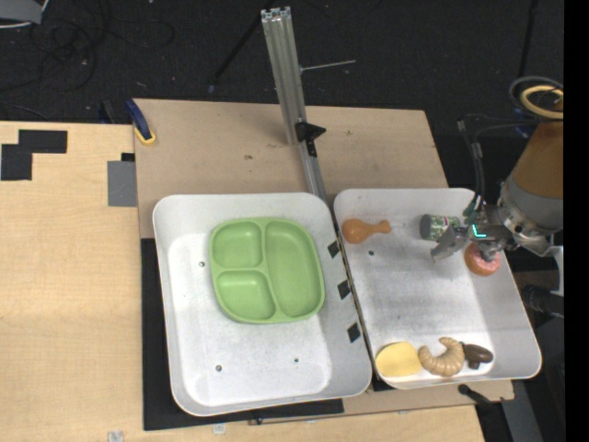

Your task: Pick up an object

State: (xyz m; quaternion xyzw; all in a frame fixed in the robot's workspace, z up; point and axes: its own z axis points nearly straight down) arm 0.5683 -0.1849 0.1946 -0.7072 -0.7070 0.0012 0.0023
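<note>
Object to pick: the task names none; judging by closeness, the likeliest is the small grey canister (435, 226), lying on its side just beside the jaws, on their far-left.
Jaws: low over the right bin (414, 293) near its far right corner; too small and blurred to tell whether they are wide or narrow, and nothing can be seen held between them.
Second candidate: a reddish round lump (482, 261) just beside the jaws on the opposite, near-right side, close to the bin wall.
Risk, straddling: the jaws sit between two things, so closing here could catch neither, or nudge one away.
Risk, rolling: the canister looks round and lies flat; a glancing touch would probably send it rolling left across the bare bin floor.
Risk, wall: the lump lies hard by the rim, so reaching for it may bring the arm (543, 178) against the bin edge.
Further out: an orange drumstick-shaped toy (365, 231) lies well left of the jaws, in the canister's likely rolling path.
Farthest in this bin: a yellow piece (398, 361), a tan curled piece (444, 357) and a dark brown piece (478, 354) lie close together at the near edge, well apart from the jaws.
Left bin: holds a green divided plate (267, 270), not in play.
</note>
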